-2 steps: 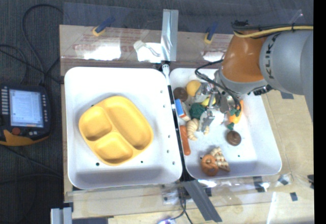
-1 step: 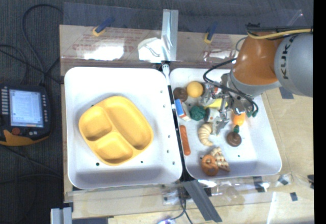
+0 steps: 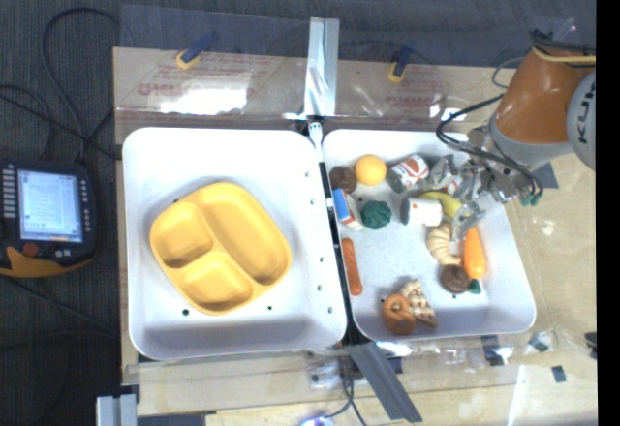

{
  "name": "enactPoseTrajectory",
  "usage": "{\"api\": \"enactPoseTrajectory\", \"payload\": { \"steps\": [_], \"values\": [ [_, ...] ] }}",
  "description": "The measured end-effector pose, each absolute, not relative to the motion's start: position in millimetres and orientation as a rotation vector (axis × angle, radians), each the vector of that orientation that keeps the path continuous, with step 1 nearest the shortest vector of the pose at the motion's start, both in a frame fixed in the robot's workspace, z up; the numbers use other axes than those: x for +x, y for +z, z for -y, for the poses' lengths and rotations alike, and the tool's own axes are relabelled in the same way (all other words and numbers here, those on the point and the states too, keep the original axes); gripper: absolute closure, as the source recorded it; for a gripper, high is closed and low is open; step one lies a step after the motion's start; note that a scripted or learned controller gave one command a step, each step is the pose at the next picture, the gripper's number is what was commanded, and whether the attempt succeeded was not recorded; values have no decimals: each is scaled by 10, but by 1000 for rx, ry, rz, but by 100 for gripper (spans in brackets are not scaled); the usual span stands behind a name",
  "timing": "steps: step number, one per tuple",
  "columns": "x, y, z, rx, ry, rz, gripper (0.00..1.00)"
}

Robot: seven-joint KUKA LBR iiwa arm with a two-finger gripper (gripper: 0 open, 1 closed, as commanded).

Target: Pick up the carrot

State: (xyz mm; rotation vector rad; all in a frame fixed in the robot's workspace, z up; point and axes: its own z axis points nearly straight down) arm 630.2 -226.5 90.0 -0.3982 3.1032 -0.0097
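Note:
The carrot (image 3: 474, 255) is orange with a small green tip at its near end. It lies roughly lengthwise near the right wall of the right bin (image 3: 513, 303). My gripper (image 3: 471, 204) hangs just above the carrot's far end, reaching in from the right under the orange band (image 3: 540, 95). It sits among the items in the bin's upper right part. A yellow banana (image 3: 444, 203) and a beige shell-shaped item (image 3: 441, 240) lie directly left of the carrot, and a brown round piece (image 3: 453, 279) touches its near end.
The right bin also holds an orange ball (image 3: 369, 169), a red-and-white can (image 3: 412, 169), a white cup (image 3: 422, 212), a green lump (image 3: 376, 215), a blue box (image 3: 340, 206), a red sausage (image 3: 353, 271) and a brown toy (image 3: 405, 309). A yellow divided plate (image 3: 219, 245) lies in the left bin (image 3: 145, 318).

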Motion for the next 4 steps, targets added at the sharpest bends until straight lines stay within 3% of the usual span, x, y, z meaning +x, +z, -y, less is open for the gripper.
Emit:
{"api": "enactPoseTrajectory", "payload": {
  "steps": [1, 2, 3, 4],
  "values": [
    [5592, 911, 2225, -210, -5, -3122, 0],
    [4956, 927, 2234, -569, -16, -3069, 0],
    [4977, 1029, 2224, -571, -20, -3067, 100],
    [5290, 2348, 2089, -644, -9, -3062, 100]
  ]
}}
